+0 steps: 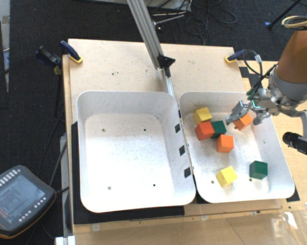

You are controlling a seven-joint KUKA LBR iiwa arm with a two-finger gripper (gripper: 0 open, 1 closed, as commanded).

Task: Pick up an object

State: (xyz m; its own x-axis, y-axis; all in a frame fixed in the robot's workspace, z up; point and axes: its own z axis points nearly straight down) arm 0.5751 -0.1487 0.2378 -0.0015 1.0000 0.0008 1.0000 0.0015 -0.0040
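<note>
My gripper (244, 115) hangs over the back of the right bin (276, 152), reaching in from the right. A small orange block (244, 120) sits between its fingers, so the gripper is shut on it. Just to its left lie a yellow block (202, 115), a red-orange block (205, 130) and a dark green block (219, 127), packed close together. Another orange block (225, 143) rests below them. Nearer the front lie a second yellow block (226, 176) and a green block (258, 169).
The left bin (92, 137) stands beside the right one, sharing a middle rim. A slanted metal pole (146, 27) rises from the back of the bench. Clamps sit at the bench's back corners. A pendant lies at the lower left.
</note>
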